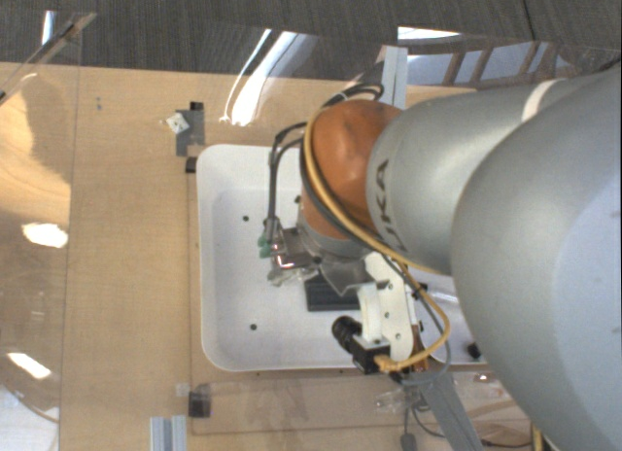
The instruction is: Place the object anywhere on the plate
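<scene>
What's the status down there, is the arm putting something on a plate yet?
Gripper low in the left white bin, fingers hidden. The arm blocks the view; can't tell object or plate.

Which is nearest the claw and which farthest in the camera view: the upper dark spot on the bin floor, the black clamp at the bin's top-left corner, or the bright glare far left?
From the claw:
1. Upper dark spot, just up-left on the bin floor.
2. Black clamp, outside the bin's top-left corner.
3. Bright glare, far left.
</scene>
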